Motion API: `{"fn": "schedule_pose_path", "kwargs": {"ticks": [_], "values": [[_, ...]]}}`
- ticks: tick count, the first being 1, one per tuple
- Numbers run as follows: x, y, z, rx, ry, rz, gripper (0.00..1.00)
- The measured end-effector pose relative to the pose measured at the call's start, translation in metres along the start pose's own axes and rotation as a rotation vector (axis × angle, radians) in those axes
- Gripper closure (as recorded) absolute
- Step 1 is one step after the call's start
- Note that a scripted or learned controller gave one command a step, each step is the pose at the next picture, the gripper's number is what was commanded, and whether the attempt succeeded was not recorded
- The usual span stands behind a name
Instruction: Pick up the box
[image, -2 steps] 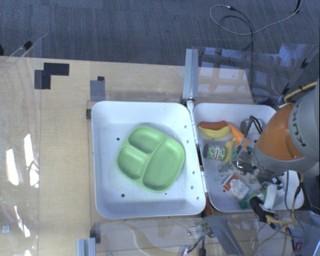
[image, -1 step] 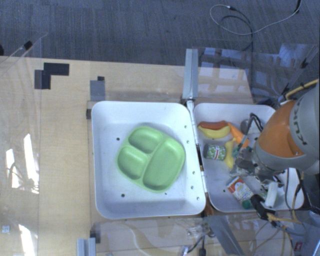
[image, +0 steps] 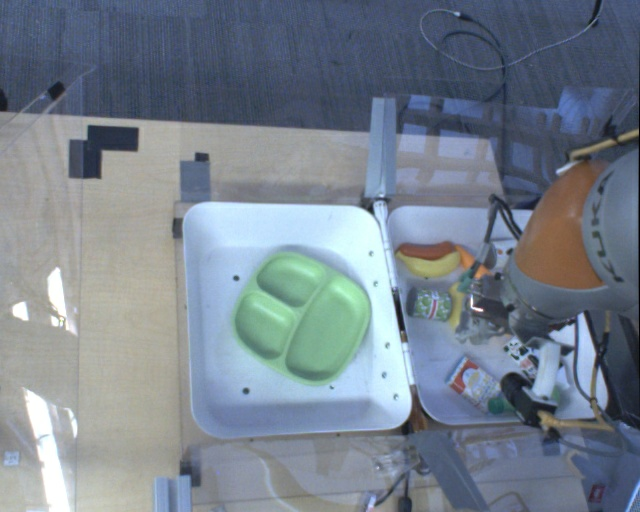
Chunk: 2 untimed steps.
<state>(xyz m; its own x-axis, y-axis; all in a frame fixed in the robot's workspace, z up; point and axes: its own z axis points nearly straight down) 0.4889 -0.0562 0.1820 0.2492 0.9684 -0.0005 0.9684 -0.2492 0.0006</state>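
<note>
The box (image: 470, 381) is a small red and white carton with a green end. It lies flat near the front edge of the right bin (image: 432, 400). My gripper (image: 486, 308) hangs over the middle of that bin, a little behind the box and apart from it. The grey wrist and its orange band cover the bin's right side. Nothing shows held in the gripper.
A green divided plate (image: 303, 317) lies in the left bin (image: 210, 400). In the right bin, a yellow banana with a red piece on it (image: 430, 259) sits at the back. A green-labelled can (image: 432, 304) lies just left of the gripper.
</note>
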Motion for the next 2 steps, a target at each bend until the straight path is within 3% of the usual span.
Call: {"fn": "schedule_pose_path", "kwargs": {"ticks": [1,2], "values": [[0.0,0.0,0.0,0.0,0.0,-0.001,0.0],[-0.052,0.012,0.078,0.004,0.0,0.042,0.0]]}}
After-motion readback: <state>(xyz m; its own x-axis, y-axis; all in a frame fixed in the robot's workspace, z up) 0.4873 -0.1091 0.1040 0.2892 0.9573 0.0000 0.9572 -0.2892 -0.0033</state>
